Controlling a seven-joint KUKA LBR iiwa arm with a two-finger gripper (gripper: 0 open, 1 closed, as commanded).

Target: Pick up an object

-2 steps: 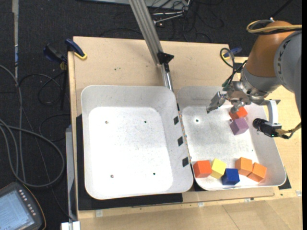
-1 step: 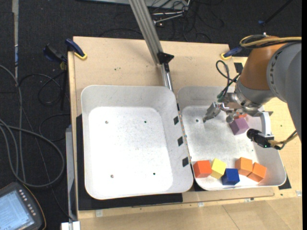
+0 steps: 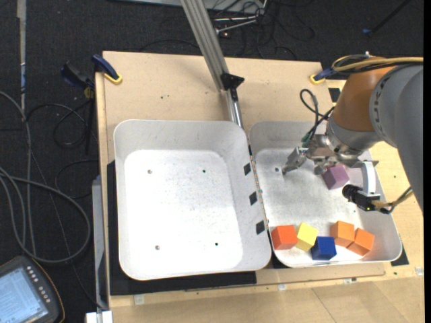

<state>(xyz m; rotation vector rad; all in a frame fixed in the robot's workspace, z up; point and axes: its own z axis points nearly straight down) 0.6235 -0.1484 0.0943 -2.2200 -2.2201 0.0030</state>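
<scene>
My gripper [image 3: 306, 167] hangs over the upper middle of the right bin [image 3: 269, 140] with its fingers spread and nothing between them. A purple block [image 3: 335, 176] lies just to the right of the right finger [image 3: 321, 167], outside the gap. Along the bin's front wall sit a red-orange block [image 3: 284, 236], a yellow block [image 3: 306, 235], a blue block [image 3: 324, 247] and two orange blocks [image 3: 344, 231] [image 3: 363, 241]. The grey arm with its orange band [image 3: 357, 103] comes in from the right and hides the bin's far right corner.
The left bin [image 3: 135, 136] stands beside the right one, sharing a middle wall with black clips [image 3: 254, 197]. A metal pole [image 3: 209, 39] slants in from the top to that wall. A black cable end [image 3: 357, 195] hangs off the arm above the right bin.
</scene>
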